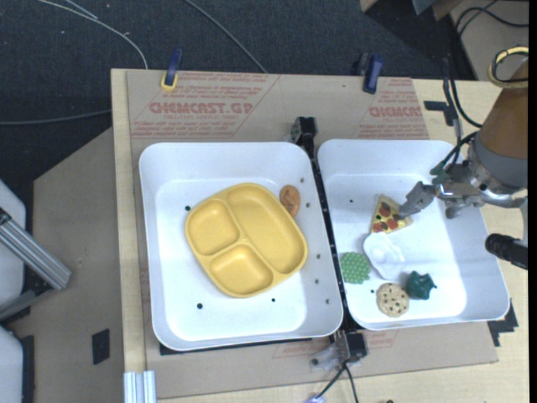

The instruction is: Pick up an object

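Nearest the lower edge of the right bin [478, 305] lies a round chocolate-chip cookie [392, 300], with a dark green toy piece [419, 285] just beside it. Both sit below and left of the gripper [413, 201]. A white object [388, 251] lies directly below the fingertips; a green dotted disc [355, 267] touches its left side. The pizza slice [387, 217] lies just left of the fingertips, apparently touching them. Finger spacing cannot be told; nothing is seen held between them.

Well to the left of the fingers, the left bin [164, 225] holds a yellow three-compartment tray [244, 238]. A small brown round item [289, 197] touches the tray's upper right rim.
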